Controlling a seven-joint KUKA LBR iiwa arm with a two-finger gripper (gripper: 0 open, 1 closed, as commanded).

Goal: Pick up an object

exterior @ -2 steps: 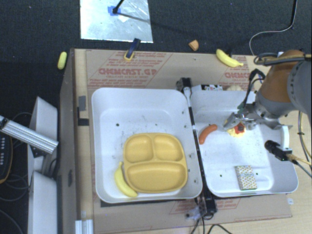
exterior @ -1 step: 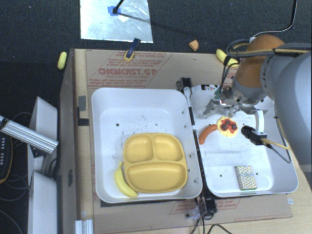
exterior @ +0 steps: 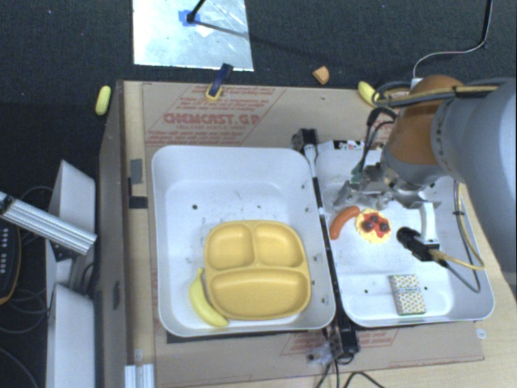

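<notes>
Taking the yellow divided tray (exterior: pixel 257 269) in the left bin as landmark: it lies flat, three compartments up. A banana (exterior: pixel 203 299) lies curved against its lower-left edge. To its right, in the other bin, lie an orange sausage (exterior: pixel 343 221), a round yellow-red toy (exterior: pixel 374 226) and a patterned block (exterior: pixel 408 294).

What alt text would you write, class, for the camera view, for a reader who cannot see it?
A grey robot arm's claw hovers over the right bin, above an orange sausage, a small pizza toy and a sponge. The left bin holds a yellow divided tray beside a banana.
</notes>
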